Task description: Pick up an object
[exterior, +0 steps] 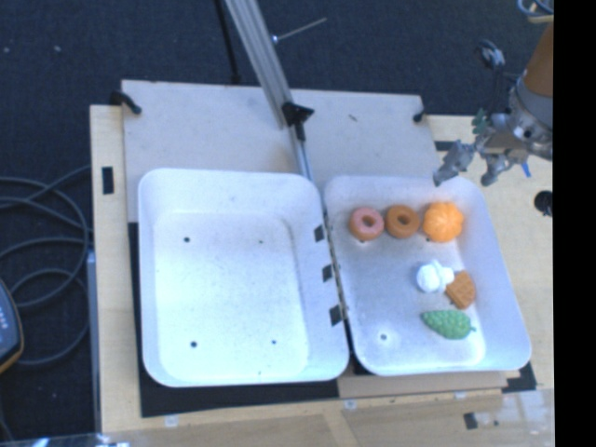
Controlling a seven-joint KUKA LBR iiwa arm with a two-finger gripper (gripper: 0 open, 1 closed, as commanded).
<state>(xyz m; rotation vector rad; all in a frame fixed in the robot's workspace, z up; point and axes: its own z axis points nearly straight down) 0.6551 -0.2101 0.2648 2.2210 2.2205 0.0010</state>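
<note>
camera view: claw [472, 165] hangs over far right rim of right bin [498, 277], fingers spread apart, gripping nothing. just below claw, toward camera: orange ball [443, 222]. left of ball, in row: brown donut [402, 221], pink donut [366, 223]. further below claw: white lump [432, 277] touching brown nugget [461, 291], then green leafy piece [448, 324]. left bin [228, 277] well left of claw.

Bright, even overhead light washes out the white bins [233, 268]; picture soft, slightly grainy, shadows faint
</note>
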